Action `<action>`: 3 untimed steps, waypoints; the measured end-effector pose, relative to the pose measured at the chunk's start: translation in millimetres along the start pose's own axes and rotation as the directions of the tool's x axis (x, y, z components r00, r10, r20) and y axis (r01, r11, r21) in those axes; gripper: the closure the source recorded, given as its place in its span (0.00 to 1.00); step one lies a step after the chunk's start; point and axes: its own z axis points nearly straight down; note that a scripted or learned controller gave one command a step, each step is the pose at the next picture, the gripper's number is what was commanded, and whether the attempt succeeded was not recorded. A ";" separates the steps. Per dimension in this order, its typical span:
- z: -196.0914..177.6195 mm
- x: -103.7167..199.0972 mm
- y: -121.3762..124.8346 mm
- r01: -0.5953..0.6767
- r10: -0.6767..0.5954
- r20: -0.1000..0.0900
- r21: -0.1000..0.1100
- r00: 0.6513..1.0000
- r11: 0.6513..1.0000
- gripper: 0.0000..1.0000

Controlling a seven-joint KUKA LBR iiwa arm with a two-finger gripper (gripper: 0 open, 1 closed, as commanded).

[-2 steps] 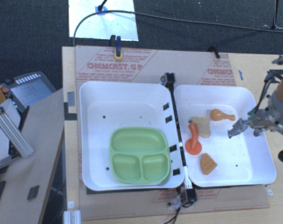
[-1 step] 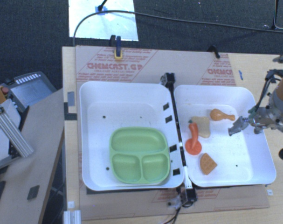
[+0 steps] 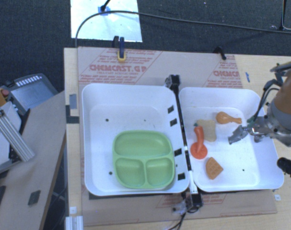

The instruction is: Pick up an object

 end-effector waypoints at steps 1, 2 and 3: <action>62.8 2.6 0.6 0.000 0.000 -0.001 0.002 1.000 1.000 0.00; 97.3 2.9 0.9 0.000 0.000 0.000 0.000 1.000 1.000 0.00; 84.8 2.7 2.3 0.000 0.000 0.001 -0.004 1.000 1.000 1.00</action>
